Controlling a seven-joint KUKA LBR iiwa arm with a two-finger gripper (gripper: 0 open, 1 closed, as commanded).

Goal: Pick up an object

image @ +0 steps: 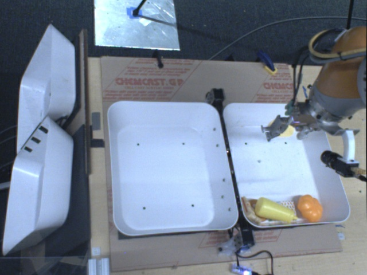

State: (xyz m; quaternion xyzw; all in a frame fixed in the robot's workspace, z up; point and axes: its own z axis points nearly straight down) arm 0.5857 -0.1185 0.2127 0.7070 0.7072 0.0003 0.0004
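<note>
Arm over the right bin [338,202]
The gripper [279,128] has a small yellow thing [287,131] between its fingers; a yellow bottle [274,209] and an orange [309,207] lie near the front wall

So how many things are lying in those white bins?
3 at least: a yellow oblong object and an orange round object in the right bin's near corner; something yellow at the gripper, partly hidden.

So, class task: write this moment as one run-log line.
arm: over right bin | gripper: yellow thing at fingertips, hold unclear | near edge: yellow bottle, orange | left bin
</note>
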